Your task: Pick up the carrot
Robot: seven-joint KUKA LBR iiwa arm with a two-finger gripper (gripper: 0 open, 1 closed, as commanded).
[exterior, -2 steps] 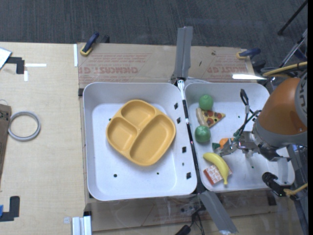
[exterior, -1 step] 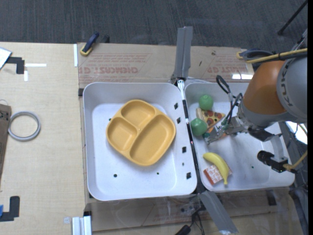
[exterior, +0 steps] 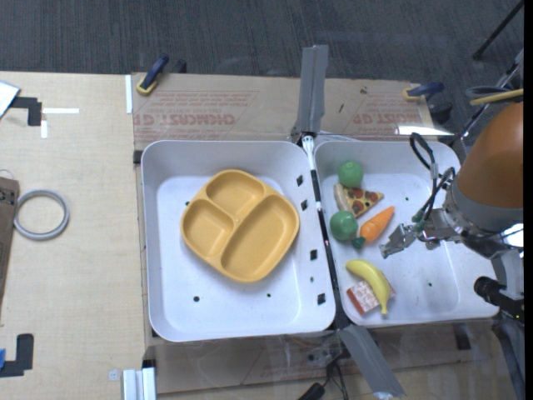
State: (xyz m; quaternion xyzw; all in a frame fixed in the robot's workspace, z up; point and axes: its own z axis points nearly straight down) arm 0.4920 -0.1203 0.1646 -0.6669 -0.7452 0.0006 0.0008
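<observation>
While the gripper [exterior: 398, 242] hovers with fingers parted, gripping nothing, we see the carrot [exterior: 376, 223] just at its ten o'clock. Bare floor of the right bin [exterior: 433, 283] lies at five o'clock.

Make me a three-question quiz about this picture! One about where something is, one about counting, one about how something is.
1. Where is the carrot?
A. on the yellow plate
B. in the right bin
C. on the bench

2. How many green balls are there?
A. two
B. four
C. none

3. What is on the yellow plate?
A. a banana
B. pizza
C. nothing

Answers: 1 B, it lies in the right bin beside the pizza slice. 2 A, one above the pizza, one below. 3 C, its three sections are bare.
</observation>
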